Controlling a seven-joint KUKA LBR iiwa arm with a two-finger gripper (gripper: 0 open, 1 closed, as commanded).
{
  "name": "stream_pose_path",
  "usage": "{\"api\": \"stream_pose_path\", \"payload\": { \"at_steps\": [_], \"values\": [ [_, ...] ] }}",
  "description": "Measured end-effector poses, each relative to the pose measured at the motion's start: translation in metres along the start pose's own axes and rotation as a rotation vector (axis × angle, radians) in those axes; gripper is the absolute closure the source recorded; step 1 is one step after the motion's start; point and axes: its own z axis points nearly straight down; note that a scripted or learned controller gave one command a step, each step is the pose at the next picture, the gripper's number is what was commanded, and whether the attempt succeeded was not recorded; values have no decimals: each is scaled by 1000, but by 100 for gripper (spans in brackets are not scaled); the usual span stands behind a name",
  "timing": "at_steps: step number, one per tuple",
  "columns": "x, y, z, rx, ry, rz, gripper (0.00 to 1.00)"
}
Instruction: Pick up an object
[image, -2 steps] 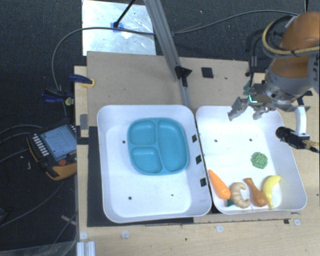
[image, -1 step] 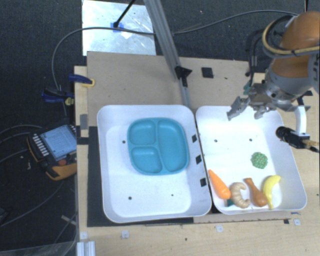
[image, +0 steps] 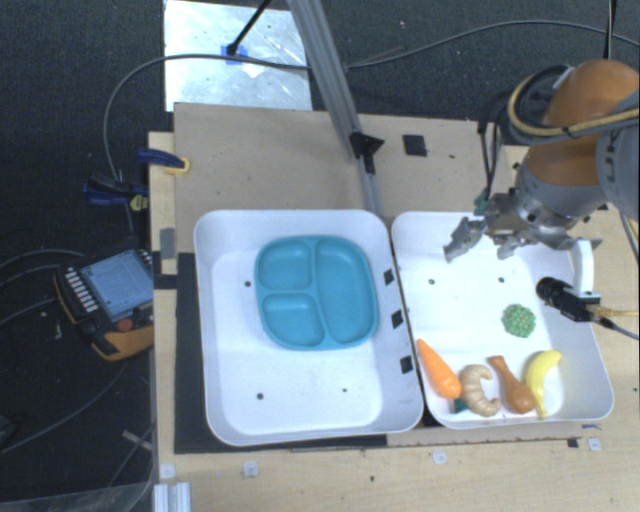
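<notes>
Nearest the camera, along the front edge of the right bin, lie 5 toy foods in a loose row: a carrot, a tan shrimp, a brown drumstick and a yellow banana, with a green broccoli floret just behind them. The left bin holds a blue plate with 3 compartments. Farther back, the gripper hangs over the rear of the right bin with its 2 fingers spread and nothing between them, well apart from the foods.
</notes>
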Motion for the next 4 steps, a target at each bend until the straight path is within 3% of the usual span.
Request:
{"api": "stream_pose_path", "payload": {
  "at_steps": [2, 3, 4],
  "values": [
    [10, -4, 89, 0, 0, 1, 0],
    [10, -2, 76, -6, 0, 1, 100],
    [2, -3, 29, -7, 0, 2, 100]
  ]
}}
